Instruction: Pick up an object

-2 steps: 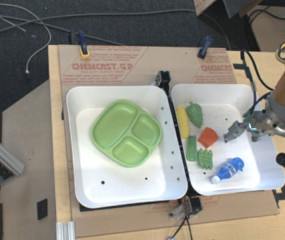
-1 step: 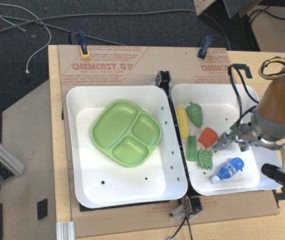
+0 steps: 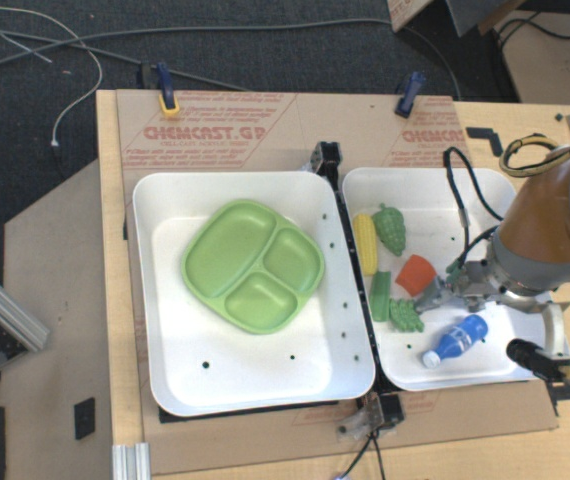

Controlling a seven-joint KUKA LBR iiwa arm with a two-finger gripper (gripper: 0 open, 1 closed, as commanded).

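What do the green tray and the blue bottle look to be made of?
Tray: likely moulded plastic, matte to satin; one even green, soft rounded dividers, three compartments. Bottle: probably plastic, a toy by its look; smooth glossy blue body with a white cap end. Neither is certain from this view.

A grey robot arm [image 3: 555, 233] with an orange band reaches in from the right; its gripper [image 3: 435, 296] points down-left, fingers seemingly slightly parted.
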